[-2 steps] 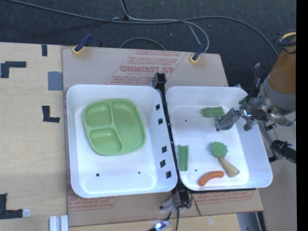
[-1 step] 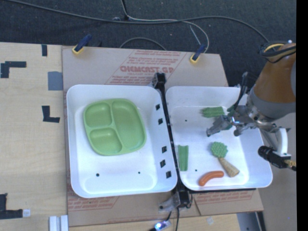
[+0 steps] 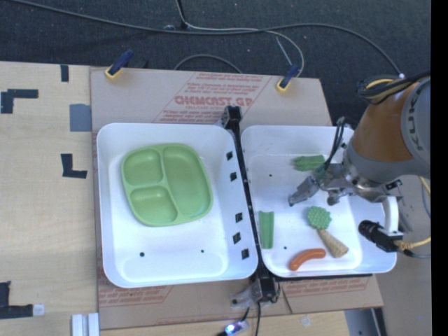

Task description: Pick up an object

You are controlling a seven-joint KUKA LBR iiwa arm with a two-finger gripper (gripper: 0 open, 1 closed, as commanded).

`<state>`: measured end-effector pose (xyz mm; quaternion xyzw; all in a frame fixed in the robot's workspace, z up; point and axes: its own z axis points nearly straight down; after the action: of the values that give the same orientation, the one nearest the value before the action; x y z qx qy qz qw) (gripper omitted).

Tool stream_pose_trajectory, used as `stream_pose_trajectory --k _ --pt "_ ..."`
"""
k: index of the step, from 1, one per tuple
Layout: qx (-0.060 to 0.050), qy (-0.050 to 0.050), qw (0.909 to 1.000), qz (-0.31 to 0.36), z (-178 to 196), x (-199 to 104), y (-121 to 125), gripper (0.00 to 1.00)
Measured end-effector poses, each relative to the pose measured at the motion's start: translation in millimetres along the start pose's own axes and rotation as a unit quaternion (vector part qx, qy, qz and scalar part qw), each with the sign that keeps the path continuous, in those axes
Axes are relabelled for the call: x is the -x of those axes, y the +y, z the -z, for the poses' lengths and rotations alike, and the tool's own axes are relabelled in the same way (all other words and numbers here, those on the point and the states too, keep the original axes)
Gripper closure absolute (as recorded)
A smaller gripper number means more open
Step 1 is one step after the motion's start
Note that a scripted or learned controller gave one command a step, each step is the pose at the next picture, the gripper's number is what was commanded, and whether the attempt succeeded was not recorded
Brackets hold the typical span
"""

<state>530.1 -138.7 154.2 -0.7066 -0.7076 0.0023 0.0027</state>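
Green and waffle-brown, the toy ice cream cone (image 3: 325, 228) is lying in the right bin (image 3: 280, 140), its long axis slanting from the green top down toward the tan tip. We are seeing our gripper (image 3: 302, 193) hanging just up and left of it, holding nothing; whether it is open or closed we cannot tell. An orange sausage (image 3: 307, 258) is resting nearby.

The arm (image 3: 392, 135) is a thick, rounded grey body with a broad orange band above the wrist. Below the band sits a grey wrist housing, from which a slim dark metal pincer (image 3: 302, 193) juts. Thin black and yellow cables loop around the wrist.
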Motion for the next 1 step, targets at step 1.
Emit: stream_pose_trajectory --k 1 --pt "0.005 -0.002 1.0000 0.000 -61.3 0.4 0.6 0.00"
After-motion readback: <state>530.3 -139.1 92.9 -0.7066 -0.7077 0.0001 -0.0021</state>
